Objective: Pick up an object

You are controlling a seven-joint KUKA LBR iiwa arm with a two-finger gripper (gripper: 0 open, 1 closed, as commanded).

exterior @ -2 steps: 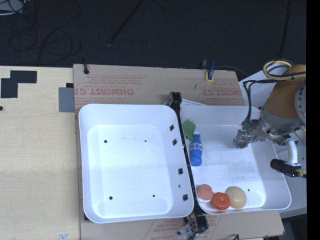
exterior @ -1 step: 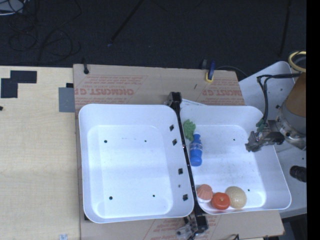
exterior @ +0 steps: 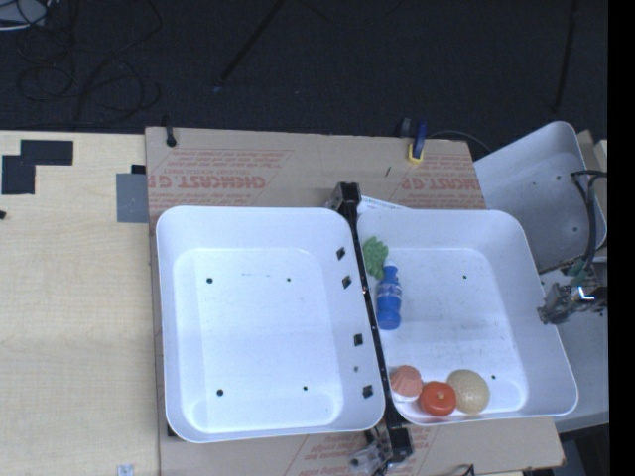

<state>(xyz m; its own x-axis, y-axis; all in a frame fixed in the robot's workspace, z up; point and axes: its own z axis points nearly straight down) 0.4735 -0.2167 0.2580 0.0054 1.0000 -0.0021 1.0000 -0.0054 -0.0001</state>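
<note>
While the left bin holds nothing to grasp, every candidate sits in the right bin, so that is where a pick has to happen. Both bins rest on cardboard laid over the surface, probably to keep them from sliding. Against the divider lies a green toy, with a blue bottle just below it, touching or nearly so; both crowd the wall, which I judge leaves little room for fingers on that side. Along the near edge a pink piece, a red ball and a tan ball huddle together, touching, likely settled into the bin's low corner. At the far right the hand hangs outside the bin's rim, well apart from everything and holding nothing; whether it is spread or closed I cannot tell.
</note>
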